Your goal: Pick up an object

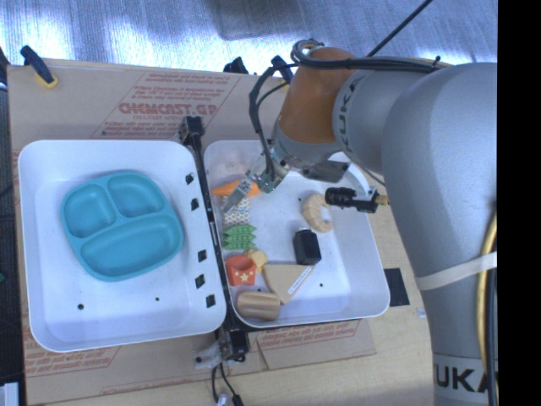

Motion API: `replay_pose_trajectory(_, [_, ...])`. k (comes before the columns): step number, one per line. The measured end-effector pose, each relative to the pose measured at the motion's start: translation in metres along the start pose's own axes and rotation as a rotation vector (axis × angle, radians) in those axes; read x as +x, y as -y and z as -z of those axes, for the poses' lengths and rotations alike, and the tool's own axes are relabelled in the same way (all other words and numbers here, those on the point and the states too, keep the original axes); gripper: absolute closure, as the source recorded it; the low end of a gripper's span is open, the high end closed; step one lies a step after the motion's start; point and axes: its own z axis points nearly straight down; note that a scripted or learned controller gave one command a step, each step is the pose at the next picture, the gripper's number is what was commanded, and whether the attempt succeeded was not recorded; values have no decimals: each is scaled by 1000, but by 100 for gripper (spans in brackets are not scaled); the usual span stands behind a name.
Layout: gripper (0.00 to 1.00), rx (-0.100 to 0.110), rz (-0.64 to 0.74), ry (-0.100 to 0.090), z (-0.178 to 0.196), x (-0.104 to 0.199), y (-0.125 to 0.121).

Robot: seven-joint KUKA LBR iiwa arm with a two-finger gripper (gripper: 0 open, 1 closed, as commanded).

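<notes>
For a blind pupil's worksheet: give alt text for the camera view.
A grey robot arm's hand reaches over an orange carrot-like toy in the right-hand shallow white bin of small toys. The left-hand white bin holds a blue divided plastic tray.

right bin (359, 299) holds the pickable stuff: orange carrot-like piece (226, 189) at the left wall, green ridged piece (237, 236) below it, red block (241, 271), tan cylinder (258, 305) on its side at the front edge. black block (307, 246) mid-bin, beige croissant-like piece (318, 212) just above it, tan wedge (286, 278) beside the red block.
</notes>
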Motion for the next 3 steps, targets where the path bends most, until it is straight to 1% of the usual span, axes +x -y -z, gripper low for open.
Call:
replay_pose_trajectory(1, [0,-9,105,8,-5,27,41])
replay_pose_trajectory(2, [0,-1,-122,-1,-6,2,18])
replay_pose_trajectory(3, [0,3,-227,-4,-10,24,33])
